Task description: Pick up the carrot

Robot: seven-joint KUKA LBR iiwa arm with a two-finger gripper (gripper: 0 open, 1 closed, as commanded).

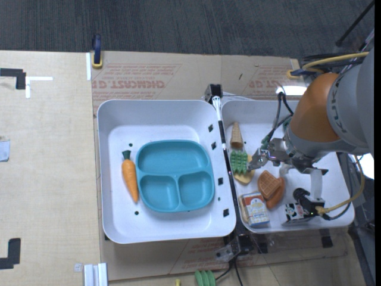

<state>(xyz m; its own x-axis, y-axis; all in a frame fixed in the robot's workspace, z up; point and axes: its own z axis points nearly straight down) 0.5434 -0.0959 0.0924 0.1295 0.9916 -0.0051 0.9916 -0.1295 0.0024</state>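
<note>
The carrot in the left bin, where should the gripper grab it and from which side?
Probably from straight above, closing across the thick orange middle of the carrot. It lies flat on the floor of the left bin, green top toward the far wall, right beside the blue tray. That tray leaves little room on one side, so the fingers should straddle its narrow width carefully. The gripper is over the right bin.
</note>
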